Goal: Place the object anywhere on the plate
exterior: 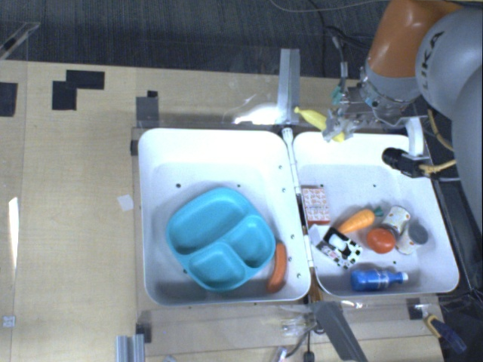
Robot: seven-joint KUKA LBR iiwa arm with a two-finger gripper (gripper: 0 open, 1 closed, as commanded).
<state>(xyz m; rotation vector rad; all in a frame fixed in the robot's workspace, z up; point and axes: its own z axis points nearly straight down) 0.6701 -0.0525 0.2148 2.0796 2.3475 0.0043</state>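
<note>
Carrying step: end effector (341, 123) gripping yellow banana (312, 117) above right bin's (445, 225) far rim; next, across and down onto blue plate (219, 237).

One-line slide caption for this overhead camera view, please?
Pincer holds a yellow object above the right bin's far rim; blue plate waits in left bin.

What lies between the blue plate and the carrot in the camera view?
In the camera view, between the blue plate and the carrot stand the two bins' adjoining walls and a small patterned card in the right bin.
</note>
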